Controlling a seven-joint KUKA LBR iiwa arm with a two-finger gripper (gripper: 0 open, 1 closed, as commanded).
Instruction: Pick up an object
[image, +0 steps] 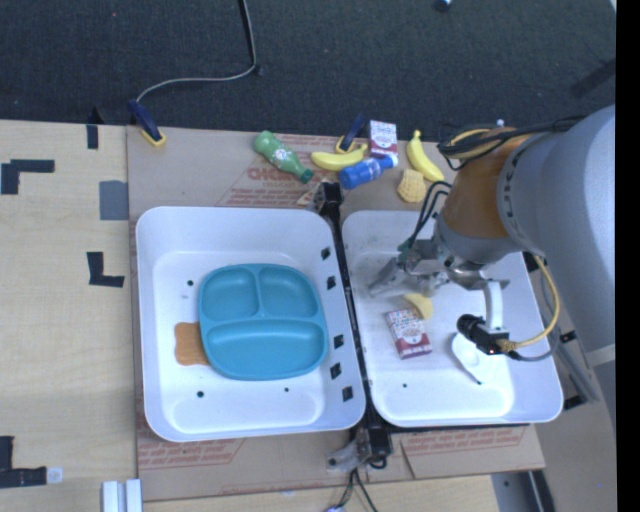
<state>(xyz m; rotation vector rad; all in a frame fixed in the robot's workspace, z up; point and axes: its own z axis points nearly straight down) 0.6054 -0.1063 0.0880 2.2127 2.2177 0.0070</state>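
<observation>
Small red carton (408, 332) lies flat in the right bin (520, 400), a yellow wedge (419, 305) touching its one-o'clock corner. Gripper (393, 275), at eleven o'clock from it, is spread and holds nothing.

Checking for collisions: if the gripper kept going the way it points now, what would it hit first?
The gripper points left. It would probably meet the right bin's bare floor, then the divider wall; the small red box lies beside that line. Depth is unclear.
</observation>
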